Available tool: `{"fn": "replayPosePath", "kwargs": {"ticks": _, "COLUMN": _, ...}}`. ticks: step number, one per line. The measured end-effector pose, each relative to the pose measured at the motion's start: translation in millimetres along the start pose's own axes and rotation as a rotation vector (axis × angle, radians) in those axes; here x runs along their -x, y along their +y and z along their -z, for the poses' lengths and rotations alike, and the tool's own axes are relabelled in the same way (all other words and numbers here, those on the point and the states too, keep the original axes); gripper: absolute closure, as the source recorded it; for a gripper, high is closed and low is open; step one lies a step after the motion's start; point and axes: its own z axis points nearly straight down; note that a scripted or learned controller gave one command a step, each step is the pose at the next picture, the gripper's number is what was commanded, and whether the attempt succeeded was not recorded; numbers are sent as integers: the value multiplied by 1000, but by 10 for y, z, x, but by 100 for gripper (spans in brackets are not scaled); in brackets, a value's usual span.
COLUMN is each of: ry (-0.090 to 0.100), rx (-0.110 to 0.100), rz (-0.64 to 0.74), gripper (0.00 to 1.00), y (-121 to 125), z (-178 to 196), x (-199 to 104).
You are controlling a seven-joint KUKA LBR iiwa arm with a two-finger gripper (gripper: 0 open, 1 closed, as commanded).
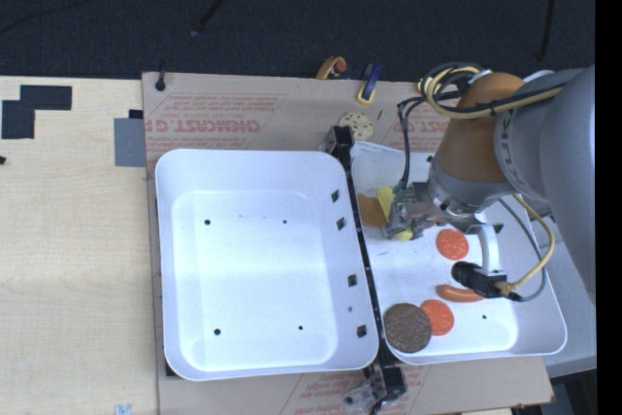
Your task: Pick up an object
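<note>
Yellow toy sat just beside the claw; probably light and stiff, best pinched across its middle.

Beside my reach: left bin, white. Cardboard sheet under both bins. Wooden tabletop, left. Yellow-blue clamp on cardboard's far edge.

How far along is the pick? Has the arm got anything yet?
Done so far: the arm has reached into the right bin, with its hand low by the yellow piece and brown piece near the divider. In hand: nothing I can confirm; the wrist hides the grasp. Left: securing and lifting an object. The two orange discs, the brown disc and the orange stick lie untouched.
</note>
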Motion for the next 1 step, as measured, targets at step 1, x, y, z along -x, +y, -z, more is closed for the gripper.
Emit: {"fn": "replayPosePath", "kwargs": {"ticks": 1, "ry": -1, "rx": 0, "rz": 1, "gripper": 100, "y": -266, "z": -104, "x": -28}}
